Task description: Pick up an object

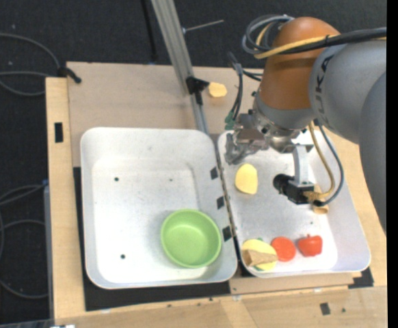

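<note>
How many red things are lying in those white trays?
2: a round red one and a red pepper-like one, side by side near the right tray's front edge. The arm may hide others.

The robot's arm [349, 87] was a thick, smooth grey cylinder, rounded at its joints. Just above the gripper [243, 145] sat a broad, glossy orange dome-shaped band [291, 67]. Dark cables looped in coils over the top of that band, and a thin yellowish hose [322, 41] ran across it. The gripper itself was a cluttered grey metal block. Beside it hung a small black fitting [291, 186] on a pale bracket, with a yellowish tube curving around it.
</note>
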`<action>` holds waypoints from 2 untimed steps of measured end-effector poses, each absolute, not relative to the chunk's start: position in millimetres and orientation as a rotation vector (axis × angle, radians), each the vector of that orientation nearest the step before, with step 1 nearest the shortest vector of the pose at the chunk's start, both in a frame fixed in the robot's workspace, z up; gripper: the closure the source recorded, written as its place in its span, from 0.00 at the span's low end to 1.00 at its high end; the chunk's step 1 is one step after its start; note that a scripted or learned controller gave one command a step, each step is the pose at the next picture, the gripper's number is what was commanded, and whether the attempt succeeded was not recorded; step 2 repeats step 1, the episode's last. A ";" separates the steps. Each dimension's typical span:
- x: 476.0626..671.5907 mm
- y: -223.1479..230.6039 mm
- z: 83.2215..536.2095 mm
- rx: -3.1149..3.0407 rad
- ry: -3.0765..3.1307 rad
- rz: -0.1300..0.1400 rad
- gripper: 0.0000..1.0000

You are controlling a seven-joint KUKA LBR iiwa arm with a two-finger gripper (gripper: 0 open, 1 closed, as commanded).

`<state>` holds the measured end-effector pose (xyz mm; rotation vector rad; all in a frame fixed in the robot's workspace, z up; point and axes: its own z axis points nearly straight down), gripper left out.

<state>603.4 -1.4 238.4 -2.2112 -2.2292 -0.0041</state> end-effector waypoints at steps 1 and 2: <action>577.4 44.7 234.1 -2.212 -2.228 0.000 1.00; 577.4 44.7 234.1 -2.212 -2.228 0.000 1.00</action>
